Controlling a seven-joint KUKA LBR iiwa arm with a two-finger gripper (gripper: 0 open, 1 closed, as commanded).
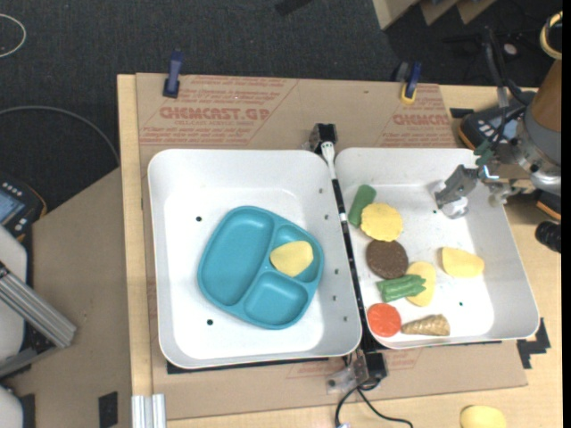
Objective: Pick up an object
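Gripper (453,196) hangs over the right bin's (513,266) far corner, holding nothing; how wide it stands I cannot tell. Toy food lies toward the camera and leftward from it. Nearest are the yellow disc (382,221), lying flat, and the yellow wedge (460,261).

Two white bins sit side by side on the bench. The left bin (169,239) holds a teal divided plate (245,270) with a pale yellow piece (292,258) in its right compartment. The right bin (508,266) holds toy food — a green piece (360,205), a yellow round (382,222), a brown round (387,259), a green pod (401,287), a red round (384,319), a tan cone (426,326) and a yellow wedge (460,262). The gripper (452,196) hangs over the bin's far right part, with nothing seen between its fingers.
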